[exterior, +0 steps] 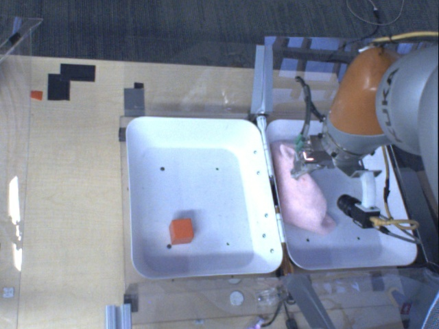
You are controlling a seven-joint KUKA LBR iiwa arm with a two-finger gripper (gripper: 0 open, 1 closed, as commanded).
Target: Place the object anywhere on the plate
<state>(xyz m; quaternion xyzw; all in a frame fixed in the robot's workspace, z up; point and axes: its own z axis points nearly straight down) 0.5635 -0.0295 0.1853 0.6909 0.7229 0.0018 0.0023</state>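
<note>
A pink plate (300, 196) lies along the left side of the right bin (357, 252). A small orange block (182, 231) rests in the front left part of the left bin (199, 194). My gripper (304, 160) hangs over the far end of the pink plate, under the grey arm with its orange band. Nothing is visible between it and the plate. The wrist hides the far right part of the right bin.
A metal divider (261, 88) runs between the two bins at the back. Black shapes (68, 79) and a small orange tag (36, 95) lie flat on the wooden bench at far left. A yellow cable (391, 221) loops at the right.
</note>
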